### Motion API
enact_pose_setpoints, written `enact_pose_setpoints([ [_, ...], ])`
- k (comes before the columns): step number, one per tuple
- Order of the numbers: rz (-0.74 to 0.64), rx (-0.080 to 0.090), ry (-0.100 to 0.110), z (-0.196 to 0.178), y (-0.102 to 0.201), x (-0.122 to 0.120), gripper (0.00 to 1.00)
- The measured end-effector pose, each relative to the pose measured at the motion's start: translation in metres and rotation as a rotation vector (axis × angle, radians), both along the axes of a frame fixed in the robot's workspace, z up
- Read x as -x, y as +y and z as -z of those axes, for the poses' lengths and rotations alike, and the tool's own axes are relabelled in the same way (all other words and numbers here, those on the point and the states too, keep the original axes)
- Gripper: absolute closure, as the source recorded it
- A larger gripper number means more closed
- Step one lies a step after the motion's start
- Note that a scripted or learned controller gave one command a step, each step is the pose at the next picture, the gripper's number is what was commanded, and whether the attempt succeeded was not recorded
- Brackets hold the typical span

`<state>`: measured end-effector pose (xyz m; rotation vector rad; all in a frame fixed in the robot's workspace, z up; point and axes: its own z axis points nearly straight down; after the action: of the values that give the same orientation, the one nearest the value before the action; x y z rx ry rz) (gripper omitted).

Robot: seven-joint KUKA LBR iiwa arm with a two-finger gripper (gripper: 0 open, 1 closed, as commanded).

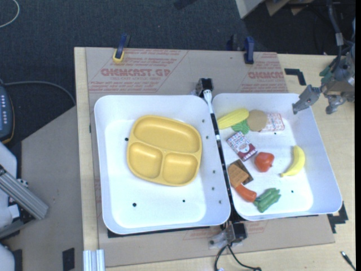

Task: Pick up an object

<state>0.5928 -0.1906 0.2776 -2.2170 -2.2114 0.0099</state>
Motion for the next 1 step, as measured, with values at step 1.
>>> enact_pose_setpoints([
  [1, -0.003, 0.003, -0.011, -0.0061, 0.0003, -0.0020, 0.00],
])
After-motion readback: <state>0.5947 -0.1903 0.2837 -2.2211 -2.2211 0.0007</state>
